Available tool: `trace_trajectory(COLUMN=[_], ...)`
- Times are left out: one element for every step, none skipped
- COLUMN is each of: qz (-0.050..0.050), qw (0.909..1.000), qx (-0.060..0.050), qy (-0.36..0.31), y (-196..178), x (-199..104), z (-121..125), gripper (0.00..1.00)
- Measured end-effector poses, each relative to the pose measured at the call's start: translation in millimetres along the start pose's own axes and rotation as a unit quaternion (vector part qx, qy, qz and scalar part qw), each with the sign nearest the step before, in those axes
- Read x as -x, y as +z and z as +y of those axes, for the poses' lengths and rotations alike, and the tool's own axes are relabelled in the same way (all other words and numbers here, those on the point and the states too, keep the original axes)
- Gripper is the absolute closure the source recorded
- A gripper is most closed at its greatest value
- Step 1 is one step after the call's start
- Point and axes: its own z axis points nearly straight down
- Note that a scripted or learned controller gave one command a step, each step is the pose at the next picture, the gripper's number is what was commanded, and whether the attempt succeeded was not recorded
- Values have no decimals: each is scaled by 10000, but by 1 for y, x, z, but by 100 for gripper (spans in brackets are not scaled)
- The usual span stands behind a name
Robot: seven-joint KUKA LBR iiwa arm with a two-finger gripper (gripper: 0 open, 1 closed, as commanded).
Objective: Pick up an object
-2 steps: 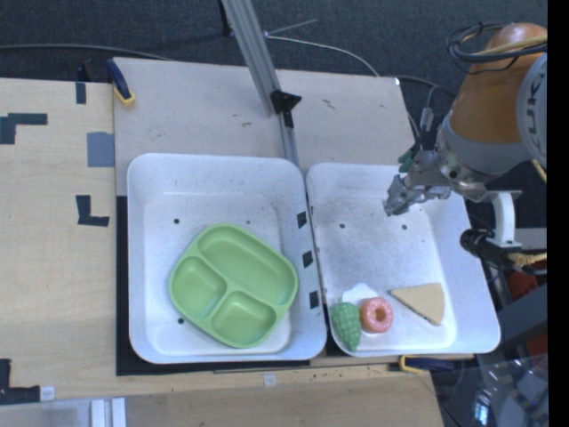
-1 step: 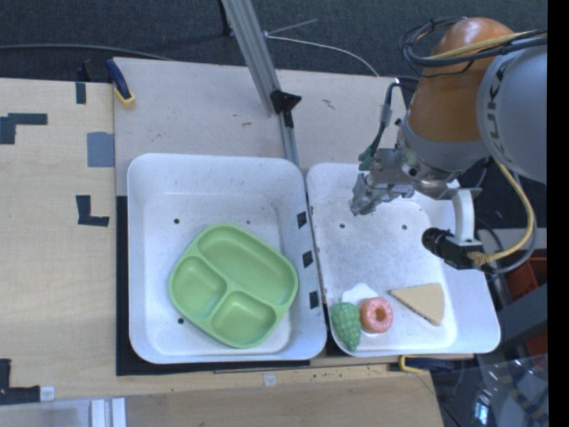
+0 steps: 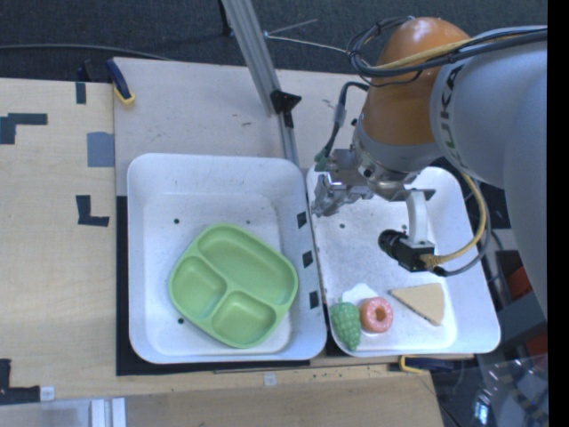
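Along the right bin's (image 3: 471,332) near edge lie three objects: a green knobbly piece (image 3: 346,324), a pink ring-shaped doughnut (image 3: 376,314) and a tan wedge (image 3: 422,302). A small white scrap (image 3: 362,292) sits just behind the doughnut. My gripper (image 3: 327,196) hangs over the far left part of the right bin, close to the wall between the bins, well away from those objects. Nothing shows between its fingers.
The left bin (image 3: 151,194) holds a light green divided plate (image 3: 233,285) with three compartments. A slanted metal pole (image 3: 258,56) crosses above the bins' far edge. A black fitting on a white bracket (image 3: 404,247) hangs from the arm over the right bin's middle.
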Motion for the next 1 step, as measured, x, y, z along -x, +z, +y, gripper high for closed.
trace_trajectory(qz=[-2], qw=[10000], qx=[-8], qy=[0], y=[11], x=[-57], z=[-18], gripper=[100])
